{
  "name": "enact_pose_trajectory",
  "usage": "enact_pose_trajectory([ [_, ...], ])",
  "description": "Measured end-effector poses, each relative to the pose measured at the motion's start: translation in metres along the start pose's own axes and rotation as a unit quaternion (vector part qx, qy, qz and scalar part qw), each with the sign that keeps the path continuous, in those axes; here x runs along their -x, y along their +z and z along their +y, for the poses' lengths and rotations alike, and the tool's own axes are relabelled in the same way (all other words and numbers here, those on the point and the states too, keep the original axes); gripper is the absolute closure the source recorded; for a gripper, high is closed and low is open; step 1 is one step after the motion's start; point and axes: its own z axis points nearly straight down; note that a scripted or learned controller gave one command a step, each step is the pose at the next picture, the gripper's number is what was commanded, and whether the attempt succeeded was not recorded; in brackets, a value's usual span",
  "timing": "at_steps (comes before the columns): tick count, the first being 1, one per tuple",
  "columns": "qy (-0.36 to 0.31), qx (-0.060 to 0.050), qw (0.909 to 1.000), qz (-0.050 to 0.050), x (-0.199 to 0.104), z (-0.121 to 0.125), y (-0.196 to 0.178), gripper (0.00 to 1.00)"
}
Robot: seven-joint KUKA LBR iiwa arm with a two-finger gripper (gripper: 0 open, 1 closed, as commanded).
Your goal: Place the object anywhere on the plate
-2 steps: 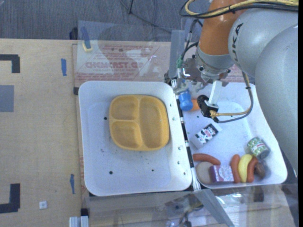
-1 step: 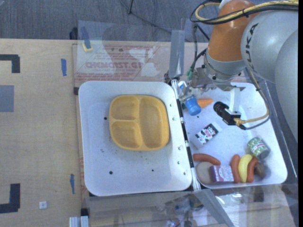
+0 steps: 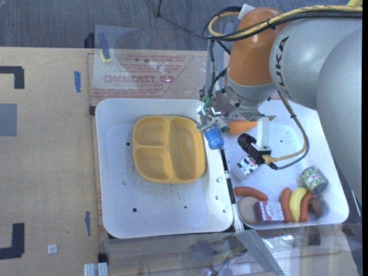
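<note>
Directly beneath the end effector (image 3: 211,121) sits a blue object (image 3: 214,137).

The arm (image 3: 322,50) is glossy grey with an orange band, black KUKA lettering, and yellow and black cables.

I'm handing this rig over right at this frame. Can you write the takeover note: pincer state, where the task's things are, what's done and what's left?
Pincer: above the seam between the two bins, by the right edge of the yellow three-compartment plastic plate. A small blue object sits at its tips; whether it is actually gripped cannot be told.
Plate: in the left white bin, nothing on it.
Right white bin: toy food stays along the near edge.
Done: blue object brought to the plate's edge.
Left: move it over the plate and set it down.
</note>
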Motion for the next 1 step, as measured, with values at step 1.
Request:
enact_pose_trajectory([
  [1, 0.001, 0.0, 1.0, 0.0, 0.0007, 0.0, -0.0001, 0.0],
])
